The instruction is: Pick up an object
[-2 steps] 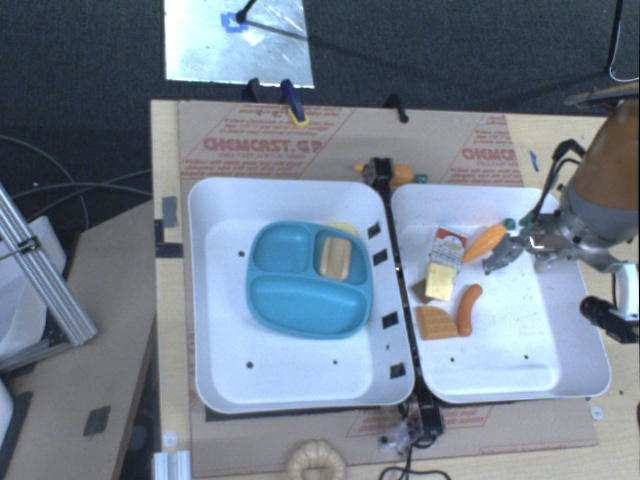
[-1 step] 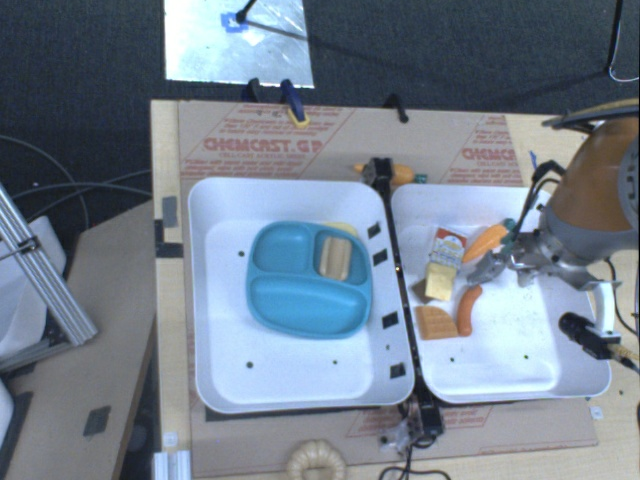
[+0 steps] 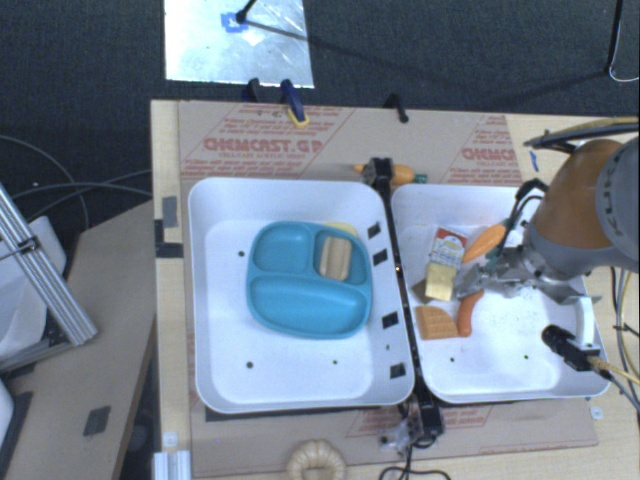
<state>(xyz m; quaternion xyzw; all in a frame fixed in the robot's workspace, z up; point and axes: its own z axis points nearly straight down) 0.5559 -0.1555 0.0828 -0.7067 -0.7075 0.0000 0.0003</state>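
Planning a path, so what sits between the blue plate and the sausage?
In the camera view, the bins' shared rims separate blue plate from sausage.

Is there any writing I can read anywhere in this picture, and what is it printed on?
"CHEMCAST GP": red print on the brown sheet under the bins, upper left, seen upside down.
The same red print repeats at the sheet's upper right, too partial to read.
Small red and white packet in the right bin: print too small to read.
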